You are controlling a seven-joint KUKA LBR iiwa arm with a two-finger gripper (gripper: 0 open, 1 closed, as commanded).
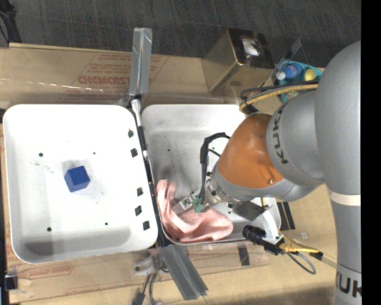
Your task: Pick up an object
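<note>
A crumpled pink cloth (189,220) lies in the near left corner of the right bin (178,126). My gripper (197,203) is down on the top of that cloth, under the orange wrist band, touching or pressing into the fabric. A blue cube (77,178) sits alone in the left bin (25,138), well away from the arm. The arm's bulk hides much of the right bin's right half.
A metal divider bar (140,68) runs between the two bins. A brown cardboard box (238,62) and a colourful object (292,72) sit behind the right bin. Cables (286,246) trail by the bin's near right corner.
</note>
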